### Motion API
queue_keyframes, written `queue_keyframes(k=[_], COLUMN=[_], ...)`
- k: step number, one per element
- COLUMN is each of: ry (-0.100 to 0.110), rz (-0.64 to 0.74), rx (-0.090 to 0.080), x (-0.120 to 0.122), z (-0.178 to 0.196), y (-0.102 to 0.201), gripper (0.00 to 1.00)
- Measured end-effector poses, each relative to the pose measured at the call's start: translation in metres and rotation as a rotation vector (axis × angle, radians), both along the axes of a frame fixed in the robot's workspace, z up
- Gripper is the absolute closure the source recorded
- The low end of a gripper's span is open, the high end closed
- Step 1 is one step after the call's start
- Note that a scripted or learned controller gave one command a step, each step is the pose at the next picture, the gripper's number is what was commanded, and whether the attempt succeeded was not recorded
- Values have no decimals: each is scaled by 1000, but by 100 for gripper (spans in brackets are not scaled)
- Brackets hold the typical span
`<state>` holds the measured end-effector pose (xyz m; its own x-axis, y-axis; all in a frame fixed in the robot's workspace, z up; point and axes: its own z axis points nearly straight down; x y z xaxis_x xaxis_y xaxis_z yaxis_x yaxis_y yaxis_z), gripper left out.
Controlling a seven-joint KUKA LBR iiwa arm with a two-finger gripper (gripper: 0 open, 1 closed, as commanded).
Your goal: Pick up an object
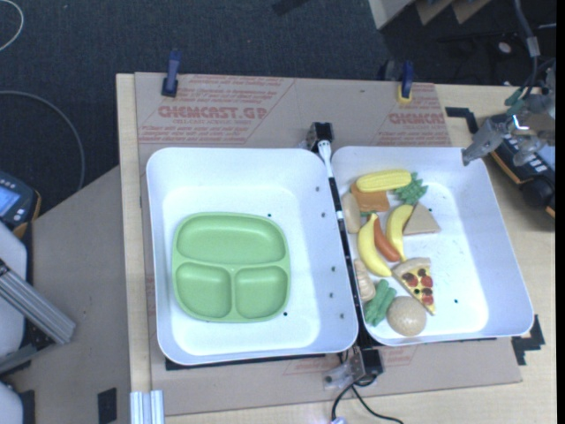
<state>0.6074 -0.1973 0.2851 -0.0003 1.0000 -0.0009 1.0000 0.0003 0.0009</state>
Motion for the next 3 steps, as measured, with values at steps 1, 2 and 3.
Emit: queue_keyframes(k=[1,2,3], ry=[18,-7,3], rz=[0,3,-3], rx=[8,-6,2], x=[-45,-16,-77], z=[-172,-197,-200], y=[39,82,100], gripper=[0,0,0])
